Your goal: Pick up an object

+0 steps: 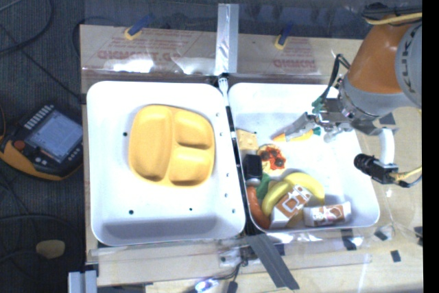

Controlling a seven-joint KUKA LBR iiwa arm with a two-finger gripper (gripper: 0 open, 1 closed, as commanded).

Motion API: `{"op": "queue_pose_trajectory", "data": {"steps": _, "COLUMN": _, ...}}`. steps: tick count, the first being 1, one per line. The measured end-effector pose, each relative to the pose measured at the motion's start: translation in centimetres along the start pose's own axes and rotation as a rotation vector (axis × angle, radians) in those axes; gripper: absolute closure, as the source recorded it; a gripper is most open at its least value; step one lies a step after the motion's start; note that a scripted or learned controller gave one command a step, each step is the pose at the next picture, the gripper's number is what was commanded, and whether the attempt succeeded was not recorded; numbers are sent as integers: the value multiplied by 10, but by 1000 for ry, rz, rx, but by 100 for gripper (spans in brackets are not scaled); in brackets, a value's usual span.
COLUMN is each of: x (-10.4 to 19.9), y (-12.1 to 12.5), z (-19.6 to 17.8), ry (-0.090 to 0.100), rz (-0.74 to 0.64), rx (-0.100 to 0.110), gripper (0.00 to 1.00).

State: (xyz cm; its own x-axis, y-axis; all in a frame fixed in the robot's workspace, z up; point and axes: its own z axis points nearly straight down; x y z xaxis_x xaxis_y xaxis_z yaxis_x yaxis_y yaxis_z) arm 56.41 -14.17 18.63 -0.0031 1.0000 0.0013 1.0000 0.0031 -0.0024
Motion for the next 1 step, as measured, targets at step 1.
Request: {"op": "queue_pose_trajectory", "data": {"steps": 1, "x": 0, "y": 0, "z": 0, "ry": 0, "rz": 0, "rx": 0, "gripper": 0}}
